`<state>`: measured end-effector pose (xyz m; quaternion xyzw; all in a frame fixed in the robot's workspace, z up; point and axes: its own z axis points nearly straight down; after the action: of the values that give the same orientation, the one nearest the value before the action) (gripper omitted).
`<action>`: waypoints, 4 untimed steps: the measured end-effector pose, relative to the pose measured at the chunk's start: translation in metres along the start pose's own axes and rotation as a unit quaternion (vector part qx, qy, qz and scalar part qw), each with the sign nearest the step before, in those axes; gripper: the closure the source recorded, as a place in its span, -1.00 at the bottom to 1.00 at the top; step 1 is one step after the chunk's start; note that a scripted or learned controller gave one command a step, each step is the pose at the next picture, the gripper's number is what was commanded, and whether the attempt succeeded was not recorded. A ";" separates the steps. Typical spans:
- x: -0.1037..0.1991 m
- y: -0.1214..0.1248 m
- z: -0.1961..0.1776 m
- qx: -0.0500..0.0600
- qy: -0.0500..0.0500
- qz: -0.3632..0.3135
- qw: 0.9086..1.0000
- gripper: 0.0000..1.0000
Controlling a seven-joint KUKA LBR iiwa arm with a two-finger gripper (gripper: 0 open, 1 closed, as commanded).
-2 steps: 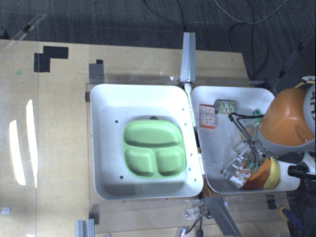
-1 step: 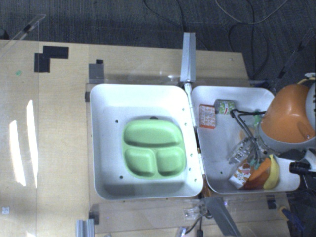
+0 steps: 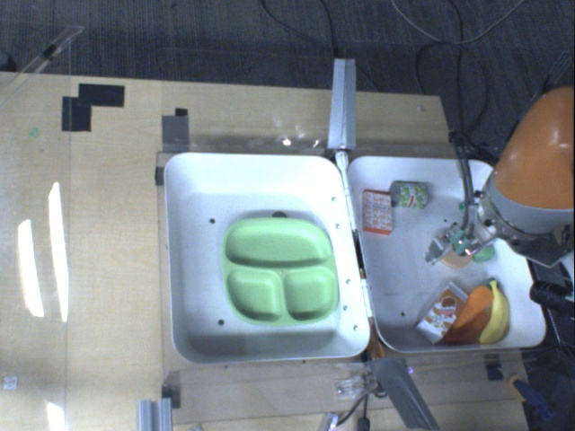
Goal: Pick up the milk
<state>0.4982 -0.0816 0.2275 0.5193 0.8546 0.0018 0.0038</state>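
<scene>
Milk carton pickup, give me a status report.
Gripper low in the right white bin, grip unclear. Likely milk: small red-and-white carton lying apart, near the divider. Green can just beside it.

A robotics lab: a pale wooden bench [image 3: 90, 268] bears two shallow white plastic bins [image 3: 193, 241] (side by side), with loose black cables [image 3: 305, 12] trailing over dark grey carpet [image 3: 180, 25].

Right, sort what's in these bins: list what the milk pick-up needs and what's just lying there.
For the job:
- gripper
- red-and-white carton, probably the milk; label too small to read
- right bin

Lying about:
- green can
- small carton
- orange vegetable
- banana
- green tray
- left bin
</scene>
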 end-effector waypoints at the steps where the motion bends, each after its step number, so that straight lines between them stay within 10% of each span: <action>1: 0.000 0.000 0.000 0.000 0.000 0.000 1.000 -1.00; 2: -0.018 -0.019 0.138 -0.002 -0.001 -0.145 0.989 -1.00; 3: -0.019 -0.016 0.126 -0.005 -0.004 -0.146 0.989 1.00; 4: 0.012 -0.005 0.042 0.001 0.001 0.037 0.999 1.00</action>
<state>0.4886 -0.0733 0.1857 0.5504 0.8349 0.0016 0.0027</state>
